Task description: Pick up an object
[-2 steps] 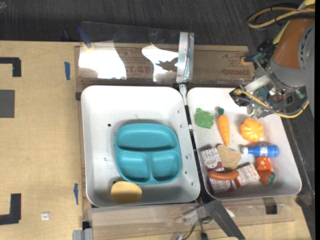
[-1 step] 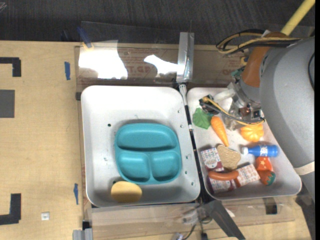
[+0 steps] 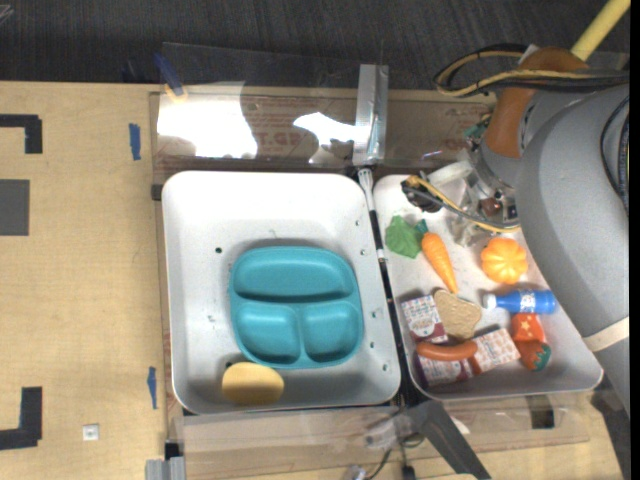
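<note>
Several toys crowding the right bin beneath the arm; fingers' state unclear.

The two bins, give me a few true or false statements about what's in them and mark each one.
1. The teal divided tray lies in the left bin. True.
2. The carrot lies in the left bin. False: it is in the right bin, beside a green leafy piece.
3. A yellow rounded piece sits at the tray's near corner. True.
4. The small orange pumpkin rests on the teal tray. False: it is in the right bin.
5. The blue-and-white bottle lies on its side. True.
</note>
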Robot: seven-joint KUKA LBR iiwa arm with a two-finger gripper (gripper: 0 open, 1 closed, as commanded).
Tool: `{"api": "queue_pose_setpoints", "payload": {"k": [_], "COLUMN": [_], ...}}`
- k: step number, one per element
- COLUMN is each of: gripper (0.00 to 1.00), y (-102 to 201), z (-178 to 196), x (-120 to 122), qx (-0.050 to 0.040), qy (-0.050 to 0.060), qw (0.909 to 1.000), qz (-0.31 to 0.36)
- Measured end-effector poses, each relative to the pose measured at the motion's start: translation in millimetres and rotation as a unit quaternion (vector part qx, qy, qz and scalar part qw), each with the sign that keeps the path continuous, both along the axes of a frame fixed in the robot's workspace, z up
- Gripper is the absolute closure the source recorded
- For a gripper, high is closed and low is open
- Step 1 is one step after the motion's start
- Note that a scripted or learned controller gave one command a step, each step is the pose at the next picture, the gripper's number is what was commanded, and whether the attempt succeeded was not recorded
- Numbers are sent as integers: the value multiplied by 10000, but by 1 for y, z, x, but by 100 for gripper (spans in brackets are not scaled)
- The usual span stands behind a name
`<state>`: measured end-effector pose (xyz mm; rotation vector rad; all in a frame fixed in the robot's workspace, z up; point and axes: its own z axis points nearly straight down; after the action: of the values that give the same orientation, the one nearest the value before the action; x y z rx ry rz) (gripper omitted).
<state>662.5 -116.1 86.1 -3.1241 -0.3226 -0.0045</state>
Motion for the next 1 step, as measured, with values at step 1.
{"api": "queue_pose_setpoints", "payload": {"k": [1], "gripper": [100], "y": [22], "z": [0], "x": [-1], "qx": [11], "qy": [9], "qw": [10000], "qz": [-18]}}
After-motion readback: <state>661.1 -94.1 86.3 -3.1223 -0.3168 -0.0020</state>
